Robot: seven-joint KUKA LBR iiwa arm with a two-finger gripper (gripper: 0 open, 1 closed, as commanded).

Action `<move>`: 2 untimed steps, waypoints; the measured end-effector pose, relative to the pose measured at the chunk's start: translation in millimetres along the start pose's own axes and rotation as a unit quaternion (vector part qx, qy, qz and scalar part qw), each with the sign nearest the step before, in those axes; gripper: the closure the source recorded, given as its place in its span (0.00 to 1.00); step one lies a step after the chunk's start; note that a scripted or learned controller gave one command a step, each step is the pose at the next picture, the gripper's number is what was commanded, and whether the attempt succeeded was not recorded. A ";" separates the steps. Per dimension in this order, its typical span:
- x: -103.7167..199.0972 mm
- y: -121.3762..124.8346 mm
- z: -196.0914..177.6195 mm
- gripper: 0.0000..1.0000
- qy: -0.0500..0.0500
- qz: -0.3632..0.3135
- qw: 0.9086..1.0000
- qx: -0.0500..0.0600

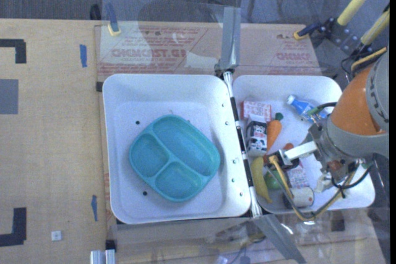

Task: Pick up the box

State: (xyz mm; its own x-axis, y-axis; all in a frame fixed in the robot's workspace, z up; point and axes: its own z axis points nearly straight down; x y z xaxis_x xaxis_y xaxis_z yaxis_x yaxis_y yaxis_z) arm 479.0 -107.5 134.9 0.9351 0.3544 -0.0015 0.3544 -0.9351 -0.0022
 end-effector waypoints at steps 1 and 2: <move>68.7 41.9 47.4 0.00 0.002 -0.051 0.999 -0.001; -34.6 88.8 26.4 0.00 0.000 -0.107 0.994 0.001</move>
